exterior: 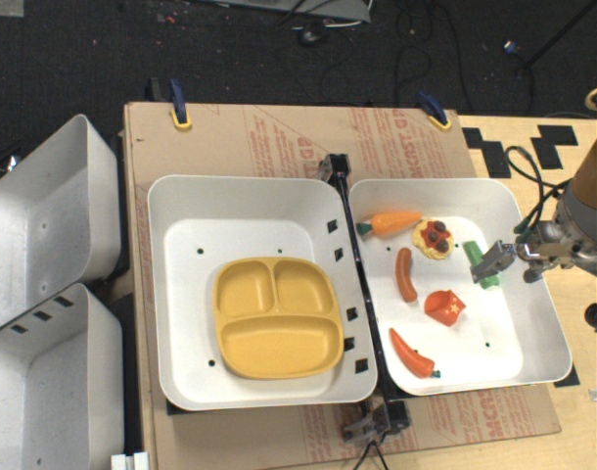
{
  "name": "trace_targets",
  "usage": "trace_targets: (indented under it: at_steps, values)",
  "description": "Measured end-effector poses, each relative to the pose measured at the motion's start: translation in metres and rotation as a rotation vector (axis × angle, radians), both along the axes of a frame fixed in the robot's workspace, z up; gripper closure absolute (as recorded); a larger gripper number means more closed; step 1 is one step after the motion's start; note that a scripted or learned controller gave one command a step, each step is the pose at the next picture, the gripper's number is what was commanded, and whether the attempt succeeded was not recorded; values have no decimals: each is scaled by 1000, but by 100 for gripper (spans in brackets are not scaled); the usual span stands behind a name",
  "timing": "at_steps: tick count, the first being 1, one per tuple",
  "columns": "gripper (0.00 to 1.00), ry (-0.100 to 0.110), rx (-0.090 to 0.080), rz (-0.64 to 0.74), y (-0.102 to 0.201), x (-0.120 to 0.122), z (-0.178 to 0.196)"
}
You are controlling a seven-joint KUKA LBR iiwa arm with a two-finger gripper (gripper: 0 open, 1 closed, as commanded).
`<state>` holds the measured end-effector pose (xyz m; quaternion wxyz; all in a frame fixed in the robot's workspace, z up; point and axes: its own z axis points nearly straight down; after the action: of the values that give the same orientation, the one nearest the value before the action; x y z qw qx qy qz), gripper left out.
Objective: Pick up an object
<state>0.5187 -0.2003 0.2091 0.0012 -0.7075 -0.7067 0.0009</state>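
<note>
The pincer hovers at the right bin's far edge, just above a green piece; I cannot tell its state. The approach seems underway; next it needs lowering squarely over that piece

The brown board bears unreadable reversed red print.

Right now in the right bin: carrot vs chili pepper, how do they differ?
The carrot is orange and lies near the bin's far edge, almost level across the view. The chili pepper is red and lies near the near edge, slanting diagonally. Both are elongated toy foods with a green stem end, lying flat and untouched.
</note>
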Motion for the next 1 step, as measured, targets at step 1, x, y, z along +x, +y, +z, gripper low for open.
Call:
trace_targets:
  at_steps: [1]
  values:
    - [0, 1, 1, -1, -5, -9, -54]
